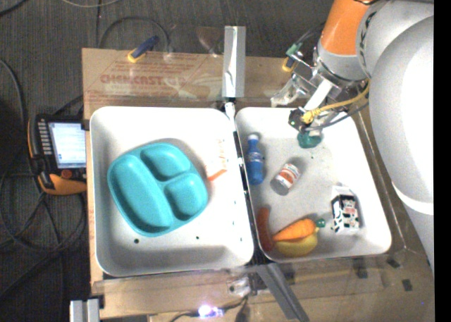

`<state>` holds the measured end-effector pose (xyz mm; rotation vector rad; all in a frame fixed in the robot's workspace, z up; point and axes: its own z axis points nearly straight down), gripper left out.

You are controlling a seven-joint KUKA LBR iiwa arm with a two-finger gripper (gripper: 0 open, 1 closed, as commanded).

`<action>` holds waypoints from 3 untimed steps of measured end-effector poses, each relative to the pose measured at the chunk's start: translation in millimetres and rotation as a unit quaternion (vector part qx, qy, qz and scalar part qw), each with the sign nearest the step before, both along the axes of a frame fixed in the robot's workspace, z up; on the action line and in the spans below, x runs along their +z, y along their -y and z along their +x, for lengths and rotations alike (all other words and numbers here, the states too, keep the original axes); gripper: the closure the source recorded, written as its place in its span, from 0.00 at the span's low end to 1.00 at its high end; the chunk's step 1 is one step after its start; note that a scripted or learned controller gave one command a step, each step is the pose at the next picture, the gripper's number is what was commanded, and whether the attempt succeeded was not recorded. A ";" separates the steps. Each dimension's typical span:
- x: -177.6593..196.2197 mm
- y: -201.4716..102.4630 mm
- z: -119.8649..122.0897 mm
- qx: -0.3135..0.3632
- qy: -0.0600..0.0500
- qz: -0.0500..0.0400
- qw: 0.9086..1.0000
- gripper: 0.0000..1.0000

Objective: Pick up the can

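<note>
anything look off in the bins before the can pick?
The can lies on its side in the right bin, tilted, not upright. The blue bottle is also down, against the divider. A small orange item sits loose beside the teal tray. No spills visible.

Light fell evenly from above and was fairly bright over the two white bins [239, 243], whose floors looked washed out and nearly featureless. Shadows were soft and short, hugging the teal tray [158, 187] and the small things in the right bin. The dark floor [42, 46] around the counter [141, 77] sank into murk. A clear sheet behind the bins caught faint glare. The frame was slightly soft and grainy, and the arm's pale casing [412, 102] was overexposed.
</note>
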<state>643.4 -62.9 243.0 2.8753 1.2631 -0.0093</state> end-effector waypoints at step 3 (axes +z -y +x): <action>-25.7 85.7 -25.3 -0.110 0.000 0.000 0.994 0.00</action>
